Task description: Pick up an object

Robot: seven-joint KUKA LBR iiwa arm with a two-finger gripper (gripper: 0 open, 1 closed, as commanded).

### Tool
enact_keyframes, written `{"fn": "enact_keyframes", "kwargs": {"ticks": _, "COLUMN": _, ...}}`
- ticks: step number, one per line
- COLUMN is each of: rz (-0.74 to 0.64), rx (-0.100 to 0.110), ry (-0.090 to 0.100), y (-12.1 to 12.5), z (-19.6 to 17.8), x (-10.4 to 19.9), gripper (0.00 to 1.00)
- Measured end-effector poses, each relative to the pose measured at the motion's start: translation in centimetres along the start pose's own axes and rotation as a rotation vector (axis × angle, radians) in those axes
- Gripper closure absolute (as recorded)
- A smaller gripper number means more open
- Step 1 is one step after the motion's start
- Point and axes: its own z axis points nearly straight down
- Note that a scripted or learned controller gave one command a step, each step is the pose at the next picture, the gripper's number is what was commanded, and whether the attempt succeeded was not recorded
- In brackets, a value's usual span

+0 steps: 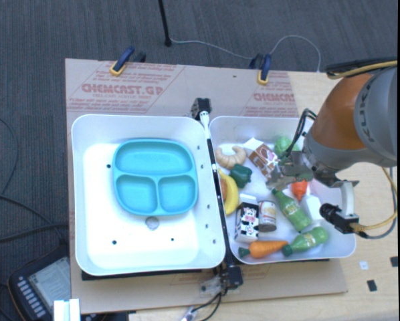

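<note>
**Camera view.** The gripper (284,174) hangs low over the right bin (347,249), in its upper right part, at the end of the grey arm (360,122) with the orange band. Its metal tip is a dark, blurred cluster from this height. Whether it is open or closed cannot be told, and nothing can be seen held in it.

Places from the gripper:
- Just below it lies the neck of a green bottle (292,210). The neck seems to touch the tip or sit right under it, and the body slants away down and to the right.
- Just beside it on the right is a small orange-red piece (299,190).
- Just up and to the left is a brown packet (261,158), and above is a round green piece (282,144).
- Further left are a green pepper (241,174) and a croissant (230,156).
- A banana (231,194) lies against the bin's left wall.
- Below and to the left a can (267,216) lies beside a black-and-white carton (247,221).
- Well below, along the near wall, are a carrot (267,249) and a second green bottle (308,239).

Counted, there are:
- two green bottles
- one can
- one carton
- one carrot
- one banana
- one croissant
- one pepper
- one brown packet
- one orange-red piece
- one round green piece

Well apart to the left, the left bin (93,246) holds one blue divided plate (155,177). One small grey thing (152,223) lies just below it.
</note>
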Motion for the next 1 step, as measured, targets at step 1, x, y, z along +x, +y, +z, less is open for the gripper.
{"fn": "enact_keyframes", "kwargs": {"ticks": 1, "rz": -0.001, "rx": 0.000, "ry": 0.001, "y": 0.03, "z": -0.93, "x": 0.07, "gripper": 1.00}}
